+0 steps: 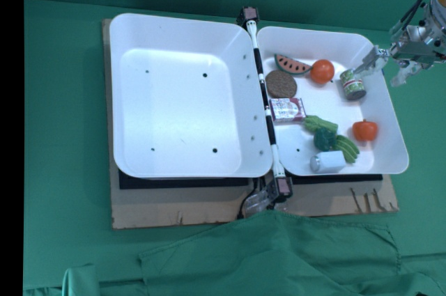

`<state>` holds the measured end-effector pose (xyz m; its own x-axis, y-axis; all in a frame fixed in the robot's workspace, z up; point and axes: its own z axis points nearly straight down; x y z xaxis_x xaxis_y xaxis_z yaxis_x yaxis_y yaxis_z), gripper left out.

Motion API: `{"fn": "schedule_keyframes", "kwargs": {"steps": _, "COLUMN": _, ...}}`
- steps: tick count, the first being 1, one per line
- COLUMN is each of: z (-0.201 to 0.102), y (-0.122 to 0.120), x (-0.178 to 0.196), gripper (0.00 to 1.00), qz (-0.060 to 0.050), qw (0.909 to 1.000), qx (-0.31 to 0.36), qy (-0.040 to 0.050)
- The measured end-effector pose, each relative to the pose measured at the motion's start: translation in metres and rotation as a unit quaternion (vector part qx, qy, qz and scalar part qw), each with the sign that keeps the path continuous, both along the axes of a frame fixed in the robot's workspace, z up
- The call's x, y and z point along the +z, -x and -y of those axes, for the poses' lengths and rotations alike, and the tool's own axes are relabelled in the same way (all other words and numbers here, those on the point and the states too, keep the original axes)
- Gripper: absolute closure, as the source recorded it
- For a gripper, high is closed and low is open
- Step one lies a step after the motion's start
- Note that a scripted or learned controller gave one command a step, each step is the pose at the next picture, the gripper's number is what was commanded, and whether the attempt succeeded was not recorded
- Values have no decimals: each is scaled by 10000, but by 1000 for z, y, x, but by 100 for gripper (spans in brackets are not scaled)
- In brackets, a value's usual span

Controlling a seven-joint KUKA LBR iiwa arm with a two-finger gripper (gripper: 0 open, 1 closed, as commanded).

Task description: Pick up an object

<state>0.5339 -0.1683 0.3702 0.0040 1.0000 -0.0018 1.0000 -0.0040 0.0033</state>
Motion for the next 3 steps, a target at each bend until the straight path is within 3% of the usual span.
{"fn": "schedule_keyframes", "kwargs": {"steps": 1, "z": 20, "y": -10, "x": -100, "gripper": 0, "qz": -45, "qw": 10000, "qx": -12, "qy": -6}}
{"fn": "schedule_keyframes", "kwargs": {"steps": 2, "z": 19, "y": -12, "x": -94, "gripper": 0, "qz": 7, "qw": 10000, "qx": 2, "qy": 4}}
{"fn": "schedule_keyframes", "kwargs": {"steps": 3, "z": 18, "y": -43, "x": -169, "gripper": 0, "qz": -22, "qw": 10000, "qx": 10, "qy": -2}}
